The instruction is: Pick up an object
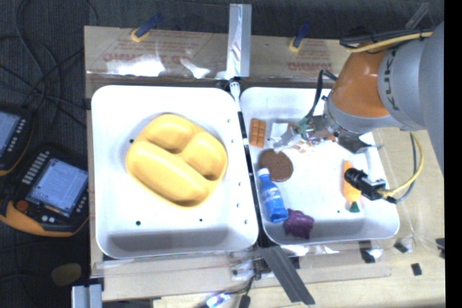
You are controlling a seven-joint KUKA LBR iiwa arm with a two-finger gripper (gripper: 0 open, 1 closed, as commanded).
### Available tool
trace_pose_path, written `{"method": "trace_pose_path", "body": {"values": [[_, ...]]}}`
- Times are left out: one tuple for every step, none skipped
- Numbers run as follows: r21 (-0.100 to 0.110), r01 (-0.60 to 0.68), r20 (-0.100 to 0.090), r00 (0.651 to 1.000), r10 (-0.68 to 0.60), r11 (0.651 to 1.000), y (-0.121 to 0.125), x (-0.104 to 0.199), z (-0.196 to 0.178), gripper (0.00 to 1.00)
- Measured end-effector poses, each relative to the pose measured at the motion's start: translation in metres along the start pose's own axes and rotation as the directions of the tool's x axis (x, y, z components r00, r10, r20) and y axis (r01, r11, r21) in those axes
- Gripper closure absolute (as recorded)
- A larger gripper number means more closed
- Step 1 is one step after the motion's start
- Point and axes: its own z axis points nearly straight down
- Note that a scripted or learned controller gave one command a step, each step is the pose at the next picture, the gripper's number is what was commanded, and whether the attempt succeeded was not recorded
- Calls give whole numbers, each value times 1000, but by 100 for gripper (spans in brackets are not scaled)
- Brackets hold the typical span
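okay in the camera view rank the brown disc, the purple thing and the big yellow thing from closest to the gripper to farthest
From the gripper, at the upper part of the right bin:
1. Brown disc, just below-left of it in the same bin.
2. Purple thing, at that bin's lower edge.
3. Yellow thing, across the divider in the left bin.

Bare floor of the right bin (317, 184) lies open to me; a brown disc (277, 165), blue bottle (272, 199) and purple lump (298, 223) crowd its left side.
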Motion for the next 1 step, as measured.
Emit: {"method": "trace_pose_path", "body": {"values": [[19,22,-7,1000,-22,1000,45,-30,5,0]]}}
